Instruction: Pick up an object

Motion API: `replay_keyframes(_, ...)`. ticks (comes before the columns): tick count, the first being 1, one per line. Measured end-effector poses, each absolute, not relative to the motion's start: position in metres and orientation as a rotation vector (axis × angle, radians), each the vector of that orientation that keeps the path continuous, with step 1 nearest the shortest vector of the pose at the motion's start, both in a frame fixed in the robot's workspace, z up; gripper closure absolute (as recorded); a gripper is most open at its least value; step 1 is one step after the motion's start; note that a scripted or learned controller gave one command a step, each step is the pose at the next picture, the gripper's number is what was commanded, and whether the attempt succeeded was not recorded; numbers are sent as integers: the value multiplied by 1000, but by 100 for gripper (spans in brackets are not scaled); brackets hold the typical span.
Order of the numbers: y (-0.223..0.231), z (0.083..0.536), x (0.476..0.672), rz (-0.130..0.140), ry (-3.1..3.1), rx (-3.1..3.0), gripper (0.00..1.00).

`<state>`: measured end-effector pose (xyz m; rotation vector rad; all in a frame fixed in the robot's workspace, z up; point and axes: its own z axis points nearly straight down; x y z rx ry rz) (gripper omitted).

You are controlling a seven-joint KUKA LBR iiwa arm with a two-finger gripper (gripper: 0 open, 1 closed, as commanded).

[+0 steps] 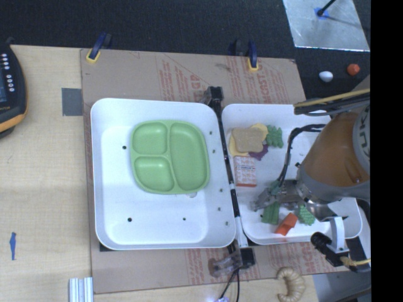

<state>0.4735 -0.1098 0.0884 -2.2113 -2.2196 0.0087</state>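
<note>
My gripper (272,201) is low in the right bin (252,115), its metal fingers reaching left over a cluster of toy food. Just below it lie a dark green piece (270,214), an orange carrot-like piece (285,224) and a light green piece (306,216). Further back in the same bin rest a toy sandwich (247,139) with a leafy green and purple bit (274,136) beside it, and a small red and white packet (245,170). Nothing is clearly seen between the fingers. The arm's orange band (334,153) hides the bin's right part.
The left bin (107,187) holds a green divided plate (170,156). Both bins sit on cardboard held by clamps (253,58). A controller pendant (9,90) lies at the far left of the bench, and a curled tan item (291,284) lies in front of the right bin.
</note>
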Motion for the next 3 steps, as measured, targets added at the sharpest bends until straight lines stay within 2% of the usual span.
replay_keyframes(1, -110, 101, 475, 7, -2226, -2210, 100)
replay_keyframes(2, -71, 197, 487, -7, -2232, -2215, 100)
replay_keyframes(3, -9, 205, 518, -2, -2233, -2208, 100)
